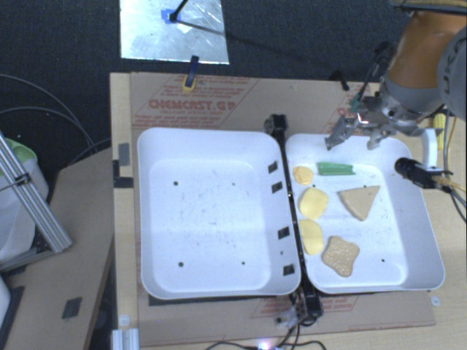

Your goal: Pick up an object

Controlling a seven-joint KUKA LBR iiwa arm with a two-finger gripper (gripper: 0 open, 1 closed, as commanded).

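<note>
Our fingers (357,133) hang spread apart above the far edge of the right bin (419,228), with nothing between them. One fingertip shows at about the bin's far rim on the left, the other to its right, both pointing down.

We take the green stick (336,168) as our landmark. It lies flat in the right bin, just below and slightly left of the fingers in the view, nearer to them than any other piece. Its long axis runs left to right, so we judge a grasp would close across its short width.

Left of the stick sits a small yellow round (303,174). Below the stick lies a larger yellow piece (314,203), and below that another yellow piece (311,237). Below and right of the stick rests a tan wedge (360,201), and farther below, a tan cracker (341,255).

The left bin (211,210) lies well left of the stick. Both bins rest on the table (219,100).
</note>
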